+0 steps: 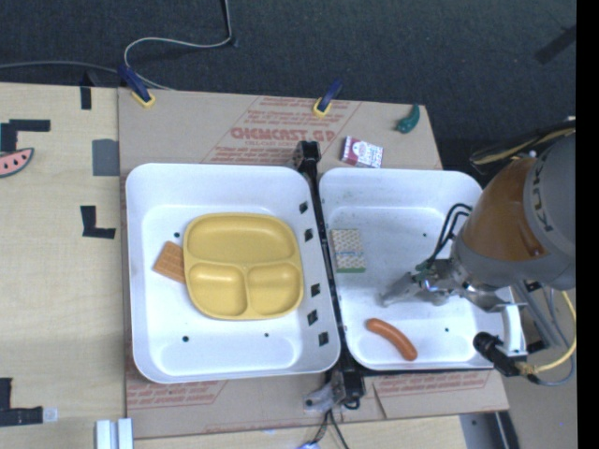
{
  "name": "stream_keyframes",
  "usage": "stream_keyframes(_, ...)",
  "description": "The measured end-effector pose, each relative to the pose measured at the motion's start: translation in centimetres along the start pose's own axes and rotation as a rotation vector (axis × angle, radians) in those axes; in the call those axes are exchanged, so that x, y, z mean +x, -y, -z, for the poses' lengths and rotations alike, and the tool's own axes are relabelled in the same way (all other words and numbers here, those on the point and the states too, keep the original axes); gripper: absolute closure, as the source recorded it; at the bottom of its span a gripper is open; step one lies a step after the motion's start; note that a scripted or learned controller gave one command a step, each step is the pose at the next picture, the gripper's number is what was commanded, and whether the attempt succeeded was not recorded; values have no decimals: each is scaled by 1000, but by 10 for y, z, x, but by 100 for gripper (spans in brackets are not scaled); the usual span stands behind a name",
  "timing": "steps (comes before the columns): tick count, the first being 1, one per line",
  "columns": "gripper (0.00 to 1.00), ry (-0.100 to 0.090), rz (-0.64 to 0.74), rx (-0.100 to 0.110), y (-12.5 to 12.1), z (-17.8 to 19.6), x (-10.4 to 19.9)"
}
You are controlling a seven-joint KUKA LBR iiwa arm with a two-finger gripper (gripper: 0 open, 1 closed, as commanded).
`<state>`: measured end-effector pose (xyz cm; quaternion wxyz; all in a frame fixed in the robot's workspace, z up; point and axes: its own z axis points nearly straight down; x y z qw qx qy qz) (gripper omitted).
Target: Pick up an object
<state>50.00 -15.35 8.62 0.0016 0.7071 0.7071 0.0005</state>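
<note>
My gripper (391,295) hangs low in the right bin (402,187), pointing left toward the bin's middle. Nothing shows in it. An orange-red sausage (391,338) lies on the bin floor just below and in front of the gripper, apart from it. A small green-and-white patterned card (347,249) lies flat near the bin's left wall, up and left of the gripper. In the left bin (150,344) sits a yellow divided plate (245,264) with a brown cracker-like piece (169,262) tucked at its left edge.
The grey arm with its orange band (510,215) covers the right bin's right side. A black divider clip row (316,260) runs between the bins. A small red packet (360,152) and a teal piece (408,119) lie on the cardboard behind the bins.
</note>
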Motion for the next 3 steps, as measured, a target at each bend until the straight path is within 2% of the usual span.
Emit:
stream_keyframes(1,0,0,1,-2,15,0,53)
stream_keyframes(2,0,-1,0,2,-20,0,55)
stream_keyframes(3,0,0,2,-2,-106,-1,57)
